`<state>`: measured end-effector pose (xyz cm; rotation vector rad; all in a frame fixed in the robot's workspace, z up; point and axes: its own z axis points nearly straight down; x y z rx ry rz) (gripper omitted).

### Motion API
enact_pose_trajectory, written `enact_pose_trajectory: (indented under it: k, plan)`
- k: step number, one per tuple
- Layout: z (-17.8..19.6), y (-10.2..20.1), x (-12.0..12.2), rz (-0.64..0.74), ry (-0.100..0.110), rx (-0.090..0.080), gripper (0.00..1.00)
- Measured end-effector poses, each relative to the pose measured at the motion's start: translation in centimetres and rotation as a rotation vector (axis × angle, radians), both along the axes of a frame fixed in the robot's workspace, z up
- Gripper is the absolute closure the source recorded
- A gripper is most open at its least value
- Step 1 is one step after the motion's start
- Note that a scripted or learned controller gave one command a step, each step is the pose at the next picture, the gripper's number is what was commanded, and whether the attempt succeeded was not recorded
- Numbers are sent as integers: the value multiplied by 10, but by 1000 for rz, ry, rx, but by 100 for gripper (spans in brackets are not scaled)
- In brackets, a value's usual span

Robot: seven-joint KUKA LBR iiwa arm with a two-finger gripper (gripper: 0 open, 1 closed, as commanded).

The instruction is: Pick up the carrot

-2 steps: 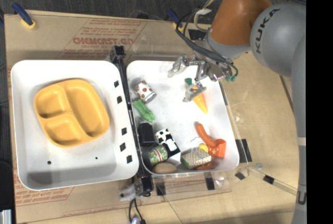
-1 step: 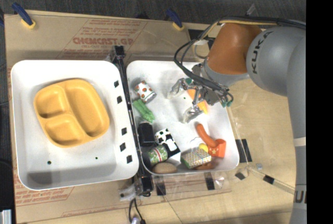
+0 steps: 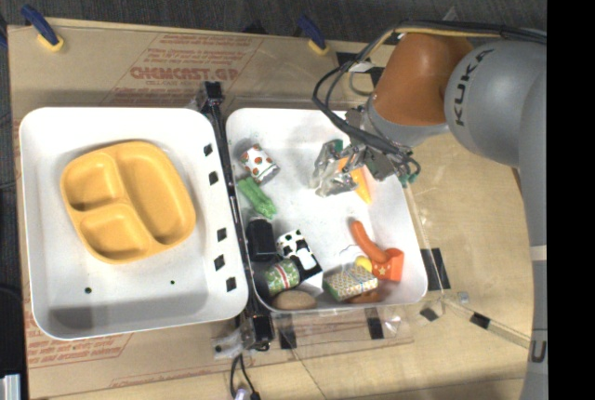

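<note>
The right bin (image 3: 279,124) holds the loose items. What looks like the carrot (image 3: 362,185) is a short orange tapered piece with a green part at its upper right, lying in the bin's upper right area. My gripper (image 3: 333,169) hangs low over the bin, right beside the carrot's left end and partly covering it. The grey arm with its orange band reaches in from the right, above the bin's far right corner. I cannot tell whether the carrot is between the gripper's tips or only next to them.
A second, longer orange-red piece (image 3: 370,246) lies lower right beside an orange block (image 3: 390,266). A green vegetable (image 3: 256,198), a small can (image 3: 258,164), a black-and-white toy (image 3: 297,248) and several items crowd the bin's front. The left bin (image 3: 56,296) holds a yellow divided tray (image 3: 127,198).
</note>
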<state>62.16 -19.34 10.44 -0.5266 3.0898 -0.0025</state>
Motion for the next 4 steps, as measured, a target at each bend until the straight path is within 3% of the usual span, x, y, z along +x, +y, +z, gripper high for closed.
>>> enact_pose_trajectory:
  k: [1,2,3,4]
  plan:
    - [12,2,2,5,-6,-1,100]
    - [-13,-16,-50,289,9,1,100]
    - [-12,-16,-49,288,8,1,0]
    - [-1,-14,-47,293,4,1,100]
